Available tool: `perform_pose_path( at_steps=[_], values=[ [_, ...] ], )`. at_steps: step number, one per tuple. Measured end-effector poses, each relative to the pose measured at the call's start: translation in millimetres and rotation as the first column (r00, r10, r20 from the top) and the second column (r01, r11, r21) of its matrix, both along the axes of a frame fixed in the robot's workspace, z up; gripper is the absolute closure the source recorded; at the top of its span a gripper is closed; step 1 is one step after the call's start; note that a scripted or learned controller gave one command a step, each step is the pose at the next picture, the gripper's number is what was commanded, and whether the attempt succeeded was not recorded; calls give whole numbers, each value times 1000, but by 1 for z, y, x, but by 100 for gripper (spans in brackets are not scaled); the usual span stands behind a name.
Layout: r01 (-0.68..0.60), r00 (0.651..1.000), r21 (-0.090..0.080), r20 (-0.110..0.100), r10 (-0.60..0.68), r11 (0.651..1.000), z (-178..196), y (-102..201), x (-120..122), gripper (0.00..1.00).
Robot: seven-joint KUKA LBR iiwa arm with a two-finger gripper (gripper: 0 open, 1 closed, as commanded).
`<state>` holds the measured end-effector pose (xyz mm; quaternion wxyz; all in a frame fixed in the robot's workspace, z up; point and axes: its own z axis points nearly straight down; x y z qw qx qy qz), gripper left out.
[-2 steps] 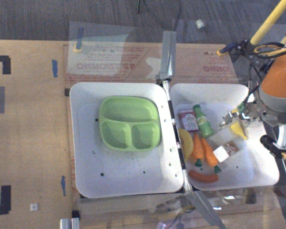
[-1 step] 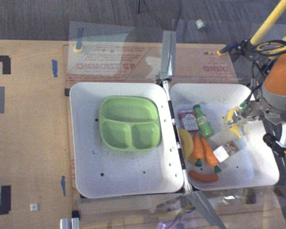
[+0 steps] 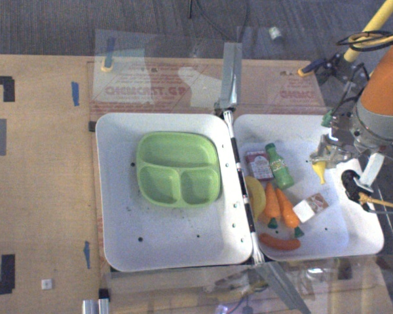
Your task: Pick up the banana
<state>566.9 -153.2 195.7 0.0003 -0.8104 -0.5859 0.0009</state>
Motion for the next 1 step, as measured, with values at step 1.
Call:
perform_pose_path(
  at_steps=[1],
  values=[
    [-136, 991, -1, 2, 136, 991, 40, 14, 4, 100]
  ],
)
